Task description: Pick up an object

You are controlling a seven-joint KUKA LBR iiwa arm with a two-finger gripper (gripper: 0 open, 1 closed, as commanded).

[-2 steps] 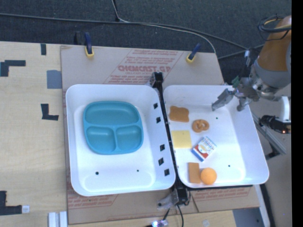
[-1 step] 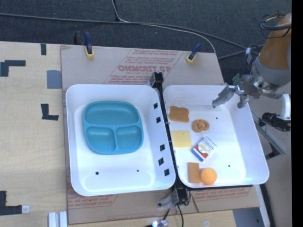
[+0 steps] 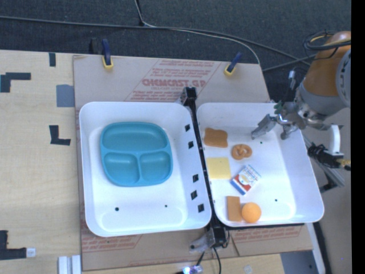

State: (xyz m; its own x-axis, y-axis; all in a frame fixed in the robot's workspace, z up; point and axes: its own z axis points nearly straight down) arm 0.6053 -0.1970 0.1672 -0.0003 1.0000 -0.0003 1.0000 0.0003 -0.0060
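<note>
The right bin (image 3: 293,170) holds a brown bread slice (image 3: 215,137), a small pretzel-like pastry (image 3: 242,151), a yellow cheese square (image 3: 218,168), a red, white and blue carton (image 3: 246,180), a tan cracker (image 3: 232,208) and an orange ball (image 3: 251,212). My gripper (image 3: 275,127) hangs over the bin's far right part, to the right of the pastry and apart from it. Its two fingers are spread open with nothing between them.
The left bin (image 3: 94,153) holds a blue divided plate (image 3: 137,153). Black clips run along the wall between the bins. Two yellow and blue clamps (image 3: 106,59) hold the cardboard sheet at the back. A cable crosses the dark floor beyond.
</note>
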